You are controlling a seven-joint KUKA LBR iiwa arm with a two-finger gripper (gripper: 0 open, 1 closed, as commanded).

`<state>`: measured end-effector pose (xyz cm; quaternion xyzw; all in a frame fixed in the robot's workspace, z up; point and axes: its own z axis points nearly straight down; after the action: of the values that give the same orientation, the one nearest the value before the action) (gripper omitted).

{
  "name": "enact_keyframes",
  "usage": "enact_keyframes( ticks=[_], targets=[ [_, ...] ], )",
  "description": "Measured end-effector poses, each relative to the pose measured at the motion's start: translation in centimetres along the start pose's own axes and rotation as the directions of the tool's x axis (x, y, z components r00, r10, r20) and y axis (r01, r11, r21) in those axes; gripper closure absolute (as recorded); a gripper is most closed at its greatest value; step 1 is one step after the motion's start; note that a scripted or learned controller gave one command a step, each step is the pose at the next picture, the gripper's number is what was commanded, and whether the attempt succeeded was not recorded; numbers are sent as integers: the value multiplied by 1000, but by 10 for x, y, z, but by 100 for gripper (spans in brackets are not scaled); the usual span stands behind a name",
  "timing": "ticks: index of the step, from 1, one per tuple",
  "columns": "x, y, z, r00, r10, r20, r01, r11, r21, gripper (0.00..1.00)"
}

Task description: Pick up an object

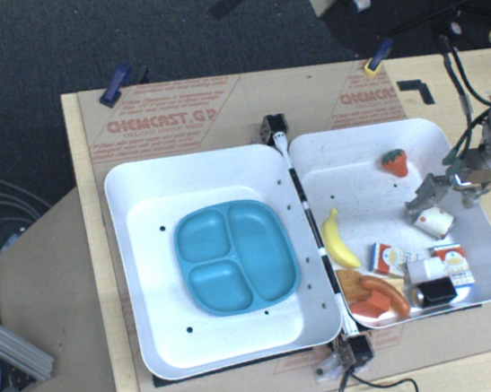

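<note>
settle on one target before you descend

your end effector [429, 196] reaches in from the right over the right bin [347, 144], low above its right-hand side. one grey finger shows, slanting down-left toward a small white object [436, 223] that lies just below it. you cannot tell from this angle whether the fingers are spread or pressed together, and nothing shows between them, so treat the grasp as not yet made.

the things to pick are all in the right bin: the white object nearest the fingers, a strawberry [394, 161] alone toward the far wall, a banana [336, 239] along the left wall, and a crowded cluster at the near edge, where small cartons [387, 258] and a black item [436, 291] sit close against an orange bowl [375, 301]. the left bin [135, 251] holds a blue divided plate [235, 255].

go for the white object: it is nearest and stands apart from its neighbours. centre the fingers over it, come straight down, and close only once it sits between them. steer clear of the cluster, where a closing finger would likely catch a neighbour. lift slowly and check the hold.
</note>
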<state>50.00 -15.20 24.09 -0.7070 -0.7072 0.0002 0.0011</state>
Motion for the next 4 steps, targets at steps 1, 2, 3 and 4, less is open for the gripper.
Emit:
enact_keyframes(
  ticks=[1, 2, 3, 4],
  targets=[
    [-72, 71, 43, 1000, 1, 2, -1, 1000, -2, 0],
    [-54, 96, 156, 1000, 0, 1, 0, 1000, -1, 0],
    [-64, 167, 156, 1000, -4, -17, 4, 1000, 10, 0],
    [-68, 168, 145, 1000, -5, -1, 5, 1000, -1, 100]
  ],
)
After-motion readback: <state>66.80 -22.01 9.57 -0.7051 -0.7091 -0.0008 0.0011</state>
